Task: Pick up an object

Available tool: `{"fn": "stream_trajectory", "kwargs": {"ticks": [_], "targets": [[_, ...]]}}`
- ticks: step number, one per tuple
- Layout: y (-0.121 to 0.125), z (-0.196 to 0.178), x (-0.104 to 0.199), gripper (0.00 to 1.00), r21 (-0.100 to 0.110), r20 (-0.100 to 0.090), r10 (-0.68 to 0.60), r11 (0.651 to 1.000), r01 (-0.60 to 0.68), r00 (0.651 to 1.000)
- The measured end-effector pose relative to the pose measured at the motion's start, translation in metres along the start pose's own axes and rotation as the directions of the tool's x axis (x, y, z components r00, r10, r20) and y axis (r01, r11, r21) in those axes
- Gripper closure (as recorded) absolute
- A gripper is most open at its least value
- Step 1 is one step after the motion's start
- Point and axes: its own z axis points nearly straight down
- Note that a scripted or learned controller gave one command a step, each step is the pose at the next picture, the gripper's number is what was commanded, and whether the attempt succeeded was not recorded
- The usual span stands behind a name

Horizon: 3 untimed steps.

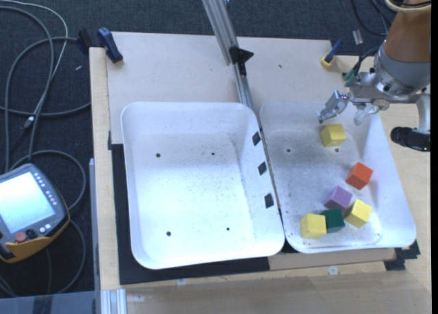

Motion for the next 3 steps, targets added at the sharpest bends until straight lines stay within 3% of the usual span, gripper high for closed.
{"fn": "stream_trajectory", "kwargs": {"ticks": [1,2,3], "targets": [[0.022,0.091,-0.011,0.0,-0.011,0.003,0.001,1.0,-0.001,1.0],[0.022,0.096,-0.011,0.0,-0.013,0.004,0.0,1.0,0.0,1.0],[0.004,0.106,-0.011,0.0,-0.008,0.002,-0.002,1.0,0.002,1.0]]}}
